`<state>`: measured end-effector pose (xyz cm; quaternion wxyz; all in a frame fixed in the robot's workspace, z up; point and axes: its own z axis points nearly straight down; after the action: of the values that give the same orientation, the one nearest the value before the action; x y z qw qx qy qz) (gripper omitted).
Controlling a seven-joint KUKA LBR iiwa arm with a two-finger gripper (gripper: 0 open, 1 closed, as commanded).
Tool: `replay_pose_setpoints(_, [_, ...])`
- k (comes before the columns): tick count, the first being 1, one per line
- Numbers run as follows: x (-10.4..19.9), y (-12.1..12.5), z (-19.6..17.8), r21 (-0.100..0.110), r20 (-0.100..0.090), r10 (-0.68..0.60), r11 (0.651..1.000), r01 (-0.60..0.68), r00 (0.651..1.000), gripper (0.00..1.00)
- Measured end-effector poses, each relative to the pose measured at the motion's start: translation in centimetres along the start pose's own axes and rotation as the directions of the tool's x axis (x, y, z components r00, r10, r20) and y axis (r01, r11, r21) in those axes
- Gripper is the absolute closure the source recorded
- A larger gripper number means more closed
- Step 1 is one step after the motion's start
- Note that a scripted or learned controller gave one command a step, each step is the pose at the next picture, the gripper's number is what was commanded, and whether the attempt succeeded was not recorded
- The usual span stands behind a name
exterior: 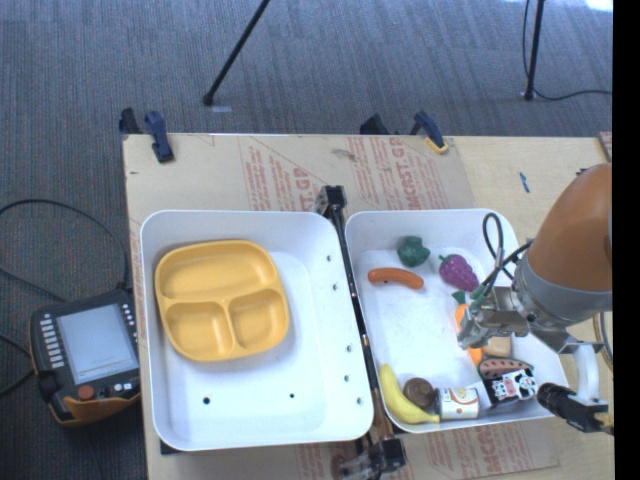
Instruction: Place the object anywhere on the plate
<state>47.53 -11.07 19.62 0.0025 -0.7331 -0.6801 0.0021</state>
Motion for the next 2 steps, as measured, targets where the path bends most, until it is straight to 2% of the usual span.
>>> replay_pose_setpoints(1, [-9.04,0.65,-1.12,-0.002,0.001,-0.119,0.993,0.119,0.993,1.00])
replay_pose_setpoints(2, [-8.93,0.66,-1.08,-0.001,-0.001,-0.121,0.993,0.121,0.993,0.00])
